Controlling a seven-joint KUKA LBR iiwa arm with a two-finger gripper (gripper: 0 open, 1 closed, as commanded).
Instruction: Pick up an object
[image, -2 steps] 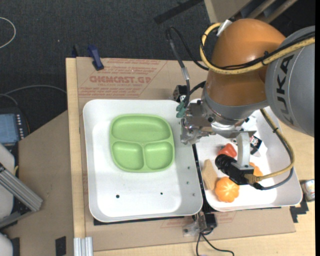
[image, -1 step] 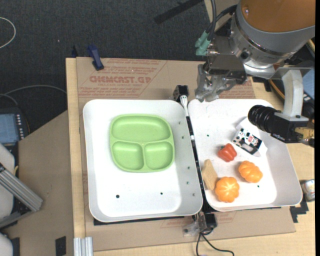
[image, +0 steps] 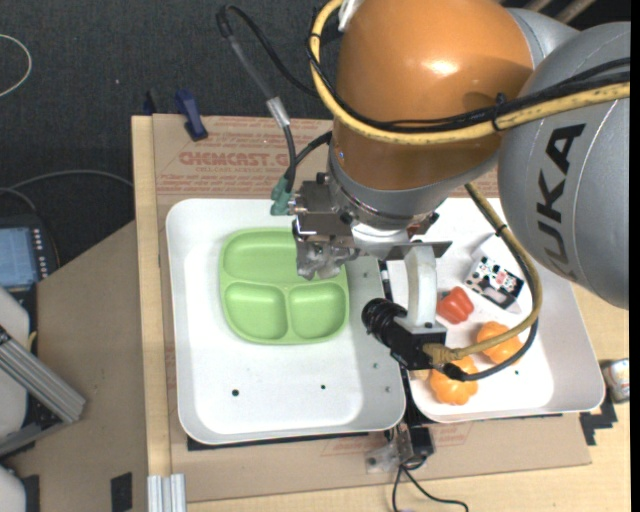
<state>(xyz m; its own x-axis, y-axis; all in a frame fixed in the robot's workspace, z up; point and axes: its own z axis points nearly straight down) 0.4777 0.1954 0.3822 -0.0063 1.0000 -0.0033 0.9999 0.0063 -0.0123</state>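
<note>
- We see two shallow white bins side by side on the bench: the left white bin (image: 200, 330) and the right white bin (image: 560, 370).
- In the left bin lies a light green plastic divided plate (image: 262, 290) with three compartments, flat on the bin floor toward its back right part.
- In the right bin we see a small red block-like object (image: 456, 305), an orange rounded object (image: 497, 340) just beside it, another orange rounded piece (image: 450, 388) near the front edge, and a small black-and-white patterned item (image: 494, 280) farther back.
- The grey arm with its orange band (image: 420, 70) reaches over both bins and hides part of the right one.
- The two-finger gripper (image: 318, 262) hangs over the green plate's right rear edge; whether it touches the plate or holds anything we cannot tell.
</note>
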